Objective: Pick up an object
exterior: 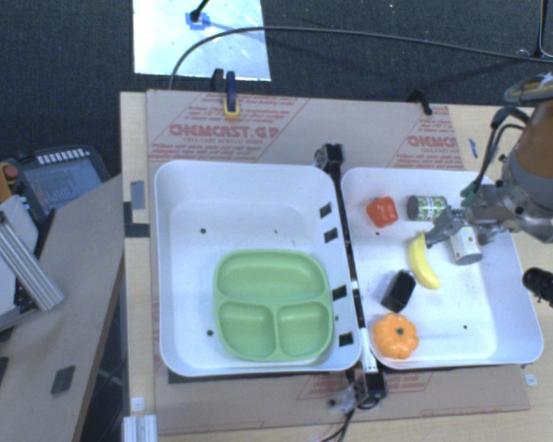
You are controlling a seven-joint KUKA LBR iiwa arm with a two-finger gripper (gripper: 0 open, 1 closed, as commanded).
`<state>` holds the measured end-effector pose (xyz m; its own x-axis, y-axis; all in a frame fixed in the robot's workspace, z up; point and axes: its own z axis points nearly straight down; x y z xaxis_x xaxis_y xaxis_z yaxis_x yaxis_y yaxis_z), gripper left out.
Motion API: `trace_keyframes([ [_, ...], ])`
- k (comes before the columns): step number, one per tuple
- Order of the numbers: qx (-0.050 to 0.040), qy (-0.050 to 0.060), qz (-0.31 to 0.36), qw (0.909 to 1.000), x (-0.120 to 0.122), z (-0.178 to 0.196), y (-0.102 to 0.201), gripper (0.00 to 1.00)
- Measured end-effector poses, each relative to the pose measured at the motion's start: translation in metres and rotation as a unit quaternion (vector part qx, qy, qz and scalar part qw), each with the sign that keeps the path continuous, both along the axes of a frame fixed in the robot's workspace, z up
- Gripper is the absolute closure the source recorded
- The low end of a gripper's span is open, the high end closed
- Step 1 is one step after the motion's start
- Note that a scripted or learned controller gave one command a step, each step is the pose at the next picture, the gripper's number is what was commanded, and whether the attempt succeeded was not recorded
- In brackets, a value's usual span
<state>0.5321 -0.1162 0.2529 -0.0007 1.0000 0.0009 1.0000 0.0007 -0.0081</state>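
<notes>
— Dark carpet lay around the tabletop (134,274), didn't it? What sat on it, starting from the left?

— Two shallow white bins side by side. The left bin (180,247) carried a green divided plate (275,304) toward its near side. A black divider (343,247) ran between the bins.

— And the right bin (507,339)?

— That one held the candidates. Nearest the divider, a red pepper (382,212) toward the back, a black block (398,291) below it, and an orange pumpkin (396,336) close to the near rim. Further right, a yellow banana (423,262) lay lengthwise, with a small green-labelled can (429,207) on its side behind it.

— Which would have handled best?

— I judged the banana: light toy plastic by the look of it, stiff, a little slick, and curved. A grip across its narrow middle seemed safest. The can looked likely to roll away.

— Where was the arm?

— It reached in from the right, orange band high, wrist bent down over the right bin. The pincer (450,230) hovered just beside the banana's upper end and near the can.

— Open or closed?

— I couldn't tell; grey metal and a whitish cylinder blurred together there. Nothing was plainly in its hold.
</notes>
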Motion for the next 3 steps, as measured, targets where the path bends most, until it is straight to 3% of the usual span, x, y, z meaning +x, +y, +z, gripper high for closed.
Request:
trace_keyframes([
  [1, -0.0007, -0.005, 0.001, 1.0000, 0.002, 0.005, 0.000, 0.00],
  [3, 0.0003, -0.002, 0.000, 1.0000, 0.003, -0.103, 0.010, 0.00],
])
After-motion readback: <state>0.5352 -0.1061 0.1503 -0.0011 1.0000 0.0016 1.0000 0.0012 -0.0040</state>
